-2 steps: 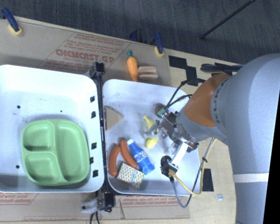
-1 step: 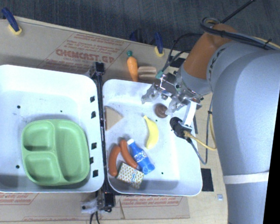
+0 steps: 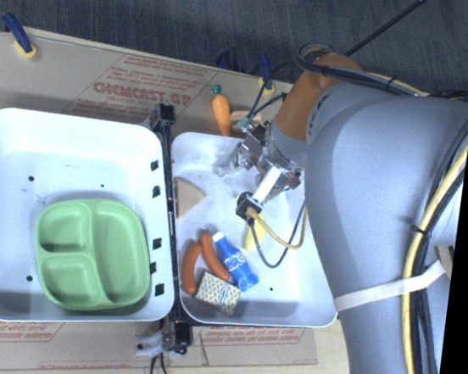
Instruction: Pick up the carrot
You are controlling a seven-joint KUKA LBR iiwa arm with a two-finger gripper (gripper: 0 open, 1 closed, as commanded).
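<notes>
The grey arm (image 3: 383, 227) fills the right of the frame above the right bin (image 3: 309, 299). The left bin (image 3: 17, 145) holds a green tray (image 3: 93, 253). The gripper (image 3: 243, 153) hangs at upper centre; its grasp cannot be told. The carrot (image 3: 220, 113) lies just outside the right bin's upper rim, close by the gripper.

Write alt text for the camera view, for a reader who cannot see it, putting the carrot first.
A carrot lies on the cardboard just beyond the far rim of the right bin, with the arm's gripper close beside it inside that bin. The bin's near end holds two sausages, a blue packet and a small box; the left bin holds a green divided tray.
</notes>
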